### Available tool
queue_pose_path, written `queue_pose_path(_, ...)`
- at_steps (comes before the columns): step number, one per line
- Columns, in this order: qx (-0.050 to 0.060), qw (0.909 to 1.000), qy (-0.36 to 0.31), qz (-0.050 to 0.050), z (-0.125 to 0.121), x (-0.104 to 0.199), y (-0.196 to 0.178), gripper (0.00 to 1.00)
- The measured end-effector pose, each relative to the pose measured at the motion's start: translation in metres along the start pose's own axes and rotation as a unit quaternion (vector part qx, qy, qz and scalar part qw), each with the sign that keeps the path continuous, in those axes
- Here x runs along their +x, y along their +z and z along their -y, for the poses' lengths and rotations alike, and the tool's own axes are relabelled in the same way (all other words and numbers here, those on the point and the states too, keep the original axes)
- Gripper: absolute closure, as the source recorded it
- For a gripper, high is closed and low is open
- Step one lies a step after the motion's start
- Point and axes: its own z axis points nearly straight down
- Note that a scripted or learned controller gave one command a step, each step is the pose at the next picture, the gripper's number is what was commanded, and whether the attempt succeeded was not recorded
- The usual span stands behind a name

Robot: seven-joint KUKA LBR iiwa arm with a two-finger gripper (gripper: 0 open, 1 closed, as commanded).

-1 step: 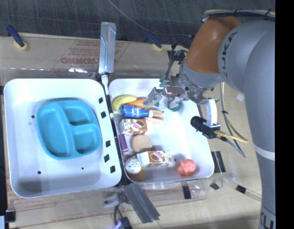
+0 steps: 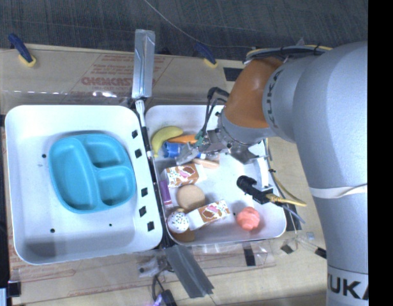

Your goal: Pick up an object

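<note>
Gripper (image 2: 206, 144) is hanging low in the right bin (image 2: 225, 180), beside the yellow banana (image 2: 166, 136), probably lining up a pick; open or closed, one cannot tell.

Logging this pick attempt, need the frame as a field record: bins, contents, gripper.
left bin: holds blue divided tray
right bin: loose items
items: yellow banana, blue item, upper snack packet, lower snack packet, brown roll, sprinkled cupcake, pink toy
gripper: over right bin's upper part in view, beside blue item
grasp: cannot tell
</note>
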Motion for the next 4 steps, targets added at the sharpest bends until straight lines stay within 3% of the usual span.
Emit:
queue_pose_path(1, 0.001, 1.0, -0.003, 0.001, 0.0, 0.0, -0.01, 1.0)
queue_pose_path(2, 0.001, 1.0, -0.003, 0.001, 0.0, 0.0, -0.009, 0.0)
queue_pose_path(3, 0.02, 0.9998, 0.005, -0.005, -0.057, -0.01, 0.006, 0.0)
queue_pose_path(4, 0.021, 0.9998, 0.003, -0.005, -0.057, -0.01, -0.003, 1.0)
